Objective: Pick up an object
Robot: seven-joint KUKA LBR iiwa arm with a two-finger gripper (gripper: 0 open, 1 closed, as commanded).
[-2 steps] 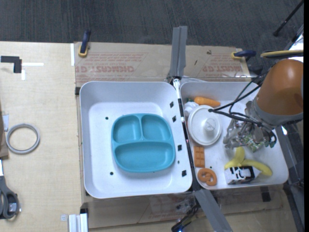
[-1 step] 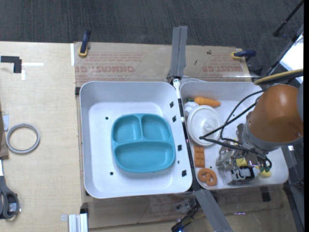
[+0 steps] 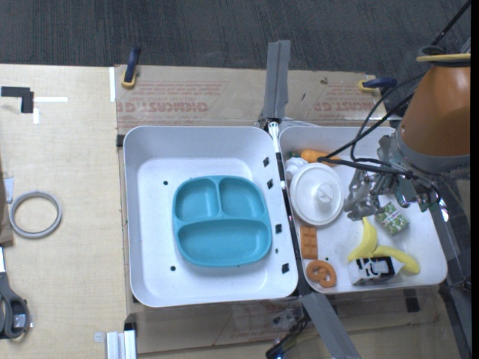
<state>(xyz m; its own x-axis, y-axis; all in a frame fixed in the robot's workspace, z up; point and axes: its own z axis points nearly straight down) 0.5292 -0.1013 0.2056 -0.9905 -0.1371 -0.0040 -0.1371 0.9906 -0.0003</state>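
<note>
Far left on the bench point(image 3: 67, 140), a roll of grey tape point(image 3: 34, 214) lies flat, with scissors point(image 3: 11, 313) poking in at the lower edge. Moving across, the left bin point(image 3: 142, 200) carries a teal divided plate point(image 3: 222, 221), sitting flat in the middle, three compartments showing. Over the divider into the right bin point(image 3: 434, 264): a white bowl point(image 3: 317, 194) near the left wall, an orange carrot-like piece point(image 3: 314, 156) just behind it, a waffle-patterned orange strip point(image 3: 307, 241) below it, and a pretzel point(image 3: 322, 273) at the front corner. Next, a yellow banana point(image 3: 368, 239) curves down toward a black-and-white item point(image 3: 374, 268), touching it. A small green-and-white packet point(image 3: 391, 220) lies just right of the banana. The claw point(image 3: 364, 198) hangs over the bin between bowl and packet, just above the banana's top end; whether its fingers are apart or together, I cannot tell. The orange-banded arm point(image 3: 441, 111) looms at the right.
</note>
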